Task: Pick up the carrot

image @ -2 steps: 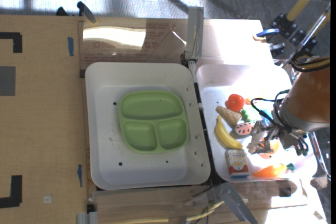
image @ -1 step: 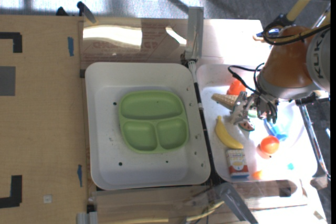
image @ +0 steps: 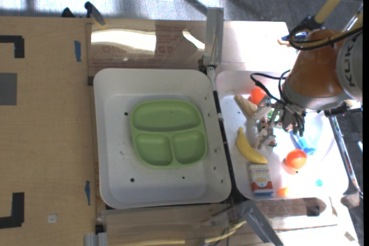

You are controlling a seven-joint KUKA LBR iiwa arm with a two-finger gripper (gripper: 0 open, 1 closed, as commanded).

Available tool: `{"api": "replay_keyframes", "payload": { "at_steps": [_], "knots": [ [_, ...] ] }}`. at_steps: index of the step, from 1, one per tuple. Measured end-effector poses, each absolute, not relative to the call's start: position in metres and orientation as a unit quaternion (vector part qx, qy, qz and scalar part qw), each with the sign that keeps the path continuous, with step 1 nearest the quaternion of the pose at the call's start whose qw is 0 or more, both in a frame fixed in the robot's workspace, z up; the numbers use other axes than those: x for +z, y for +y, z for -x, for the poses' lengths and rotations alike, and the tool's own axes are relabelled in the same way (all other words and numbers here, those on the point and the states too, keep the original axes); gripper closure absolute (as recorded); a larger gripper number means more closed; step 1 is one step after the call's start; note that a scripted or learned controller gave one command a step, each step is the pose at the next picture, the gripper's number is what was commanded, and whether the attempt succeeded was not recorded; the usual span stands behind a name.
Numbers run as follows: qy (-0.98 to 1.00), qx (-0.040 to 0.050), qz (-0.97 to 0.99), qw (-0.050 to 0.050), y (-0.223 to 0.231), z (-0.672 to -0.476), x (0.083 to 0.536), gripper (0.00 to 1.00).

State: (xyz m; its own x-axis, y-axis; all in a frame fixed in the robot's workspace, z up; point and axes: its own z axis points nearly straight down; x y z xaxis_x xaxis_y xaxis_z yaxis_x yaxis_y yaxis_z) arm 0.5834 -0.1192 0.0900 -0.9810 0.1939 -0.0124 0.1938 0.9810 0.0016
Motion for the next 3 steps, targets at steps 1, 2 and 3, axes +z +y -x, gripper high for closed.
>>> {"api": "replay_keyframes", "payload": {
  "at_steps": [1, 2, 3],
  "knots": [
    [0.995, 0.0003, -0.099, 0.002, -0.109, -0.517, 0.091, 0.0],
    [0.999, -0.0017, -0.045, 0.007, -0.174, -0.485, 0.09, 0.0],
    [0.999, -0.0001, 0.032, 0.008, -0.118, -0.561, 0.172, 0.0]
  ]
}}
